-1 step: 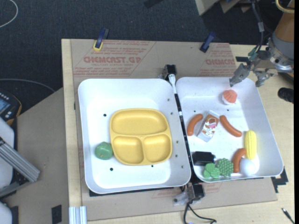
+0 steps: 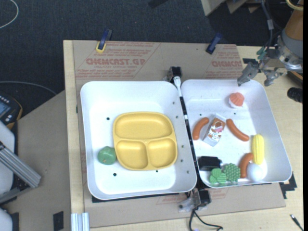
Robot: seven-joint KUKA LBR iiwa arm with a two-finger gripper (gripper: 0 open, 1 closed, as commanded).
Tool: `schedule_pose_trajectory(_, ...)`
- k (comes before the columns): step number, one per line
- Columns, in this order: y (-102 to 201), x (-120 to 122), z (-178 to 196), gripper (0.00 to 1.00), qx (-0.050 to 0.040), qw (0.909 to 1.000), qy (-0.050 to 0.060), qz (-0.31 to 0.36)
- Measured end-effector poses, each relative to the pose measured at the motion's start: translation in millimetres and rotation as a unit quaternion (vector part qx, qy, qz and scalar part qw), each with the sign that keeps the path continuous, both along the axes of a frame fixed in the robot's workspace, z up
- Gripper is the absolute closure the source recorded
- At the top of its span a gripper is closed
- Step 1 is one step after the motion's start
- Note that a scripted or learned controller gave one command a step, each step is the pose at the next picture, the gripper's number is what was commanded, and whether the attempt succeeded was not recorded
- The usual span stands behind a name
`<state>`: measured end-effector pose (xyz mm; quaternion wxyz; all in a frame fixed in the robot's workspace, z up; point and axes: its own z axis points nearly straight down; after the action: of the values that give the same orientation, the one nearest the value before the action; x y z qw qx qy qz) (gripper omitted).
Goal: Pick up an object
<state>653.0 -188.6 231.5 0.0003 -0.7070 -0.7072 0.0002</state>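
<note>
In the left bin (image 2: 91, 129) a green ball (image 2: 107, 155) lies at the 8 o'clock side of a yellow divided plate (image 2: 144, 139). The right bin (image 2: 274, 129) holds the pickable clutter: two sausages (image 2: 200, 128), a small carton (image 2: 215, 130) between them, a black block (image 2: 209, 162), green broccoli-like pieces (image 2: 225, 173), a corn cob (image 2: 258, 148), a white egg (image 2: 257, 172), and a pink-and-white piece (image 2: 236, 99) towards 12 o'clock. The gripper (image 2: 257, 76) hovers over the bin's 1 o'clock corner with its fingers spread apart, grasping nothing. The step looks like the approach; next it likely needs to centre over one item, perhaps the nearby pink piece, and descend.
</note>
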Motion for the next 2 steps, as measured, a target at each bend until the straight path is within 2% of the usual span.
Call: schedule_pose_trajectory(2,-11.0,-8.9,-90.8,0.00,0.0006,1.0000,0.003,0.000)
